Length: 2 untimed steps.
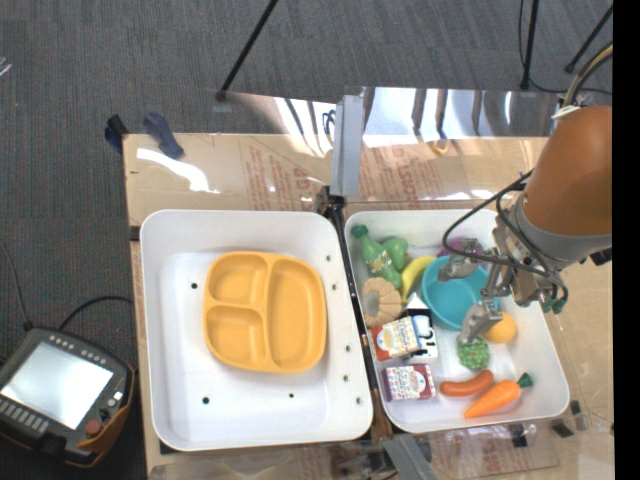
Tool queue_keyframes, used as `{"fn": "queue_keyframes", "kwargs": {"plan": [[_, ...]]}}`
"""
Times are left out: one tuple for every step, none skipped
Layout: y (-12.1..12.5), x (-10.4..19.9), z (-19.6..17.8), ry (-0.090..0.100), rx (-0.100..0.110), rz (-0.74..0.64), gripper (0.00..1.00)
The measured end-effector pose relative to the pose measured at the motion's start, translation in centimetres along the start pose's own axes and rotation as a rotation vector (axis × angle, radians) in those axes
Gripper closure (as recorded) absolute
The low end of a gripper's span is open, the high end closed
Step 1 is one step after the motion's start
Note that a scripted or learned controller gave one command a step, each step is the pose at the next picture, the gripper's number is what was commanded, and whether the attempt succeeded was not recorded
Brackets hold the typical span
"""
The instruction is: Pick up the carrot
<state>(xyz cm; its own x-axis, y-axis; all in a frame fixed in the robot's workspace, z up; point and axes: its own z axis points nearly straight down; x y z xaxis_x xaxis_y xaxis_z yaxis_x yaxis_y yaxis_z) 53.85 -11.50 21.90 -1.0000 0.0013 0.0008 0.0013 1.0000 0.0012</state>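
Note:
The carrot (497, 398) is orange with a green top and lies at the front right of the right bin (556, 368), just right of a red sausage (466, 384). My gripper (482, 320) hangs above the bin's middle, over the edge of a blue bowl (450, 293) and beside a green broccoli piece (473, 353). It is well behind the carrot and apart from it. Nothing shows between the fingers, which point down toward the broccoli.
The right bin also holds a green bottle (375, 251), a banana (414, 273), an orange fruit (501, 329), a round biscuit (380, 296) and two small cartons (400, 338). The left bin (170, 268) holds a yellow divided plate (265, 310).

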Motion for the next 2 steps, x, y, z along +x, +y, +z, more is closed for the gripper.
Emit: {"fn": "queue_keyframes", "kwargs": {"plan": [[-5.0, 5.3, 9.3, 0.008, -0.002, 0.067, 0.00], [-5.1, 0.9, 13.3, 0.001, -0.001, -0.051, 0.00]]}}
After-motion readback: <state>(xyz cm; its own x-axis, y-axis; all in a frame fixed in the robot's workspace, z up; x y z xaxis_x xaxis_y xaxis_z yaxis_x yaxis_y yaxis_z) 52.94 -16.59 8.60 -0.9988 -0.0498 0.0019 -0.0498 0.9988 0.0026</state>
